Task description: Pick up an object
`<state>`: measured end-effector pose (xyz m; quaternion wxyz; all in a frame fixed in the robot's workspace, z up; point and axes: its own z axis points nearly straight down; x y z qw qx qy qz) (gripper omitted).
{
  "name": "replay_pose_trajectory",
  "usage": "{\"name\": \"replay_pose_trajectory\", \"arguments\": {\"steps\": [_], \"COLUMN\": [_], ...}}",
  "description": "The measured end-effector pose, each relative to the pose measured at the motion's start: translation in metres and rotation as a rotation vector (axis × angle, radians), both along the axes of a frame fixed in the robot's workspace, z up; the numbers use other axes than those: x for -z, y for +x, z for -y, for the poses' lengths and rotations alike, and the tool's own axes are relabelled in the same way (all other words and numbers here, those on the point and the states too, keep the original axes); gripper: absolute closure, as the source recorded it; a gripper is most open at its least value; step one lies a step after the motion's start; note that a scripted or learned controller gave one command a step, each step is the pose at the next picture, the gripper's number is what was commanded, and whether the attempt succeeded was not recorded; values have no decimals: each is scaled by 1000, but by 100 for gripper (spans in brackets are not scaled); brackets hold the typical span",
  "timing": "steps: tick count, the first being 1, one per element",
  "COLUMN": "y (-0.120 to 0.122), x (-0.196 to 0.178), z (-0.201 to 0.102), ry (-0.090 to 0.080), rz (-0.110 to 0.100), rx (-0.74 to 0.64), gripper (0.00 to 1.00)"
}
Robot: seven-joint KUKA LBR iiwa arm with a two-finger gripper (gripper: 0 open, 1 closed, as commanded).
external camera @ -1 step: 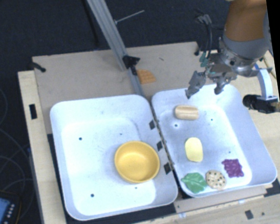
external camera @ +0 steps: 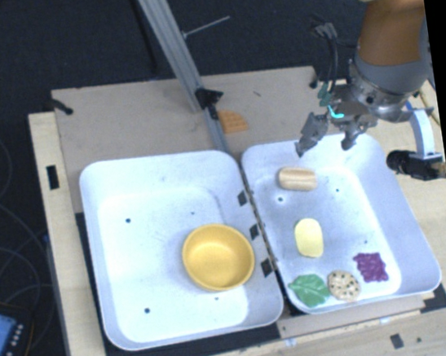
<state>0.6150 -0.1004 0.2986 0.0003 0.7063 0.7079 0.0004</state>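
Pincer spread, empty, just above-right of bread roll.

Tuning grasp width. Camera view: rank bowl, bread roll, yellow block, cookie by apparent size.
1. bowl, clearly largest
2. yellow block and bread roll, look about alike, so no ranking between them
3. cookie, smallest

The gripper hangs open above the right bin's far end.

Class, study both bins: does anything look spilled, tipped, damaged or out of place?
Nothing stands out. The yellow bowl sits upright in the left bin; the bread roll and other toy foods lie apart in the right bin.
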Motion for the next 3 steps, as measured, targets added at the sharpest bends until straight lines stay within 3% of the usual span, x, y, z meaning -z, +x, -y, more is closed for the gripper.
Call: {"name": "replay_pose_trajectory", "arguments": {"steps": [2,3], "y": [-6,-6], "x": [92,155], "z": [2,2], "ry": [-2,-2], "rz": [-5,-7], "rx": [4,5], "gripper": [0,0]}}
